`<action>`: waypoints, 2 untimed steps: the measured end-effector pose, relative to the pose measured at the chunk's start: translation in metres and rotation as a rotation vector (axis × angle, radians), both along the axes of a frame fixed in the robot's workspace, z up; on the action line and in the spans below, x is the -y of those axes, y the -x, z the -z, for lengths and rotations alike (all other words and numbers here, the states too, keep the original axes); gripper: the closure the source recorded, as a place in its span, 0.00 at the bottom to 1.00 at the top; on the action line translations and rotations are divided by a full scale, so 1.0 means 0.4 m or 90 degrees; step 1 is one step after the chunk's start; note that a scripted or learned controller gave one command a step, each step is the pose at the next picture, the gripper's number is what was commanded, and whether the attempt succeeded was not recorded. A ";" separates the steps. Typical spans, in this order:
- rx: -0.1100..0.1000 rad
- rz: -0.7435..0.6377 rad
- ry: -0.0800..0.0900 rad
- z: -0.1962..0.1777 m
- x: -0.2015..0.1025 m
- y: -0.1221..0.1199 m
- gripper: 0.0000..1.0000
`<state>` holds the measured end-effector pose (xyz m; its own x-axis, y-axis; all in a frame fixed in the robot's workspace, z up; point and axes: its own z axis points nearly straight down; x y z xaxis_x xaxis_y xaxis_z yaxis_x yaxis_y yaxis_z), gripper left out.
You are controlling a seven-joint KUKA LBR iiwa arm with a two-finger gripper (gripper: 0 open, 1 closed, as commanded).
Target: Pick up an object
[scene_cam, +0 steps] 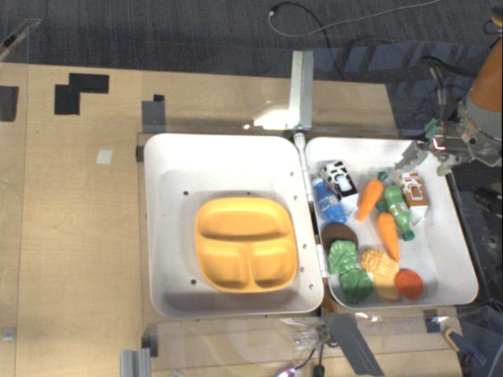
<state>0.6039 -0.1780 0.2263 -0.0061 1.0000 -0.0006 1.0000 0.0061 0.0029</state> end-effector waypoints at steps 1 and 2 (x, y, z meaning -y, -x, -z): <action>0.002 0.092 0.000 -0.122 0.019 -0.027 0.00; 0.003 -0.189 0.001 -0.368 -0.231 0.018 0.00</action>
<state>0.5968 -0.0856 0.3737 -0.2979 0.9546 -0.0029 0.9546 0.2979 0.0076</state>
